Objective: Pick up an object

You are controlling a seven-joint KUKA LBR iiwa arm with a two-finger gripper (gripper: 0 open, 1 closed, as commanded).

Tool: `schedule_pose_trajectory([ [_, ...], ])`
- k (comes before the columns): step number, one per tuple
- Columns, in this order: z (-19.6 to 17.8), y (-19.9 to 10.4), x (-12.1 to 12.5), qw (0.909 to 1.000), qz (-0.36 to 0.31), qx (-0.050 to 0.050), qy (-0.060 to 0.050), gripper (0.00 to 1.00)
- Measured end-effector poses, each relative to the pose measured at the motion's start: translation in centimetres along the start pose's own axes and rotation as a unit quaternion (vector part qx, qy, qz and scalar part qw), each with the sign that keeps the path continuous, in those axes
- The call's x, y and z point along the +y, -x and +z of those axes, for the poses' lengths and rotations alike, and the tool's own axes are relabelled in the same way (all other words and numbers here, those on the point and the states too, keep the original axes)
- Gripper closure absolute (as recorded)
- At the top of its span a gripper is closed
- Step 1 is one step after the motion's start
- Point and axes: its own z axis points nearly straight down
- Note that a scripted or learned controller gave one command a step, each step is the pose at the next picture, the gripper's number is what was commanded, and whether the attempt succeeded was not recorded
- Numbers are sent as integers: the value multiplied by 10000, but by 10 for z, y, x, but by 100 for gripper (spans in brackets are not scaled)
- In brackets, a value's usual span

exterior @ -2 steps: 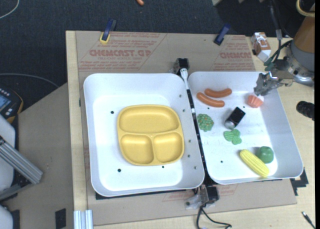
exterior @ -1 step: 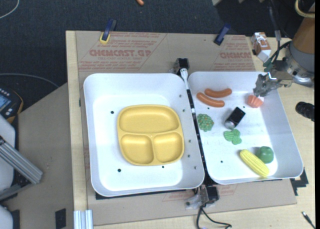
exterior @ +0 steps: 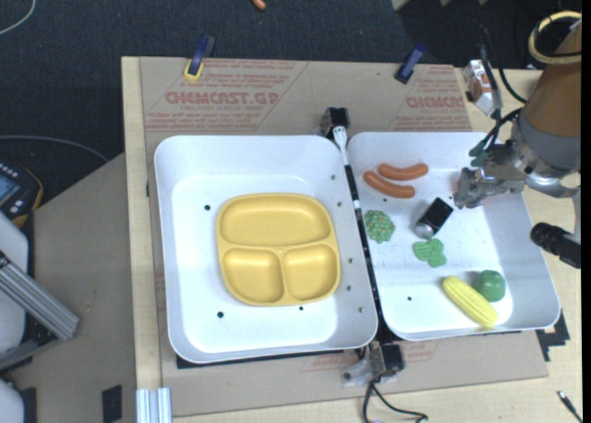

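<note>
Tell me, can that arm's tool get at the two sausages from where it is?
Probably yes. The tool hangs over the right bin, and the two sausages lie in the open near the bin's far edge with nothing on top. The black block sits nearer, but off to one side.

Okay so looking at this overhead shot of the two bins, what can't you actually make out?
- Gripper: in the camera view it is small and blurred over the right bin, so its finger state is unreadable.
- Arm: cut off by the right edge.
- Black object: too small to identify.
- Two green items: too small to name.
- Yellow tray: its underside, against the left bin, is hidden.
</note>
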Motion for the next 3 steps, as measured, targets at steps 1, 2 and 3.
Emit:
schedule_pose_trajectory([
  [1,-3,-36,-50,10000,-7,2,-1,100],
  [2,-17,-53,-54,10000,-9,-11,35,100],
  [3,-7,-39,-61,10000,12,-9,9,100],
])
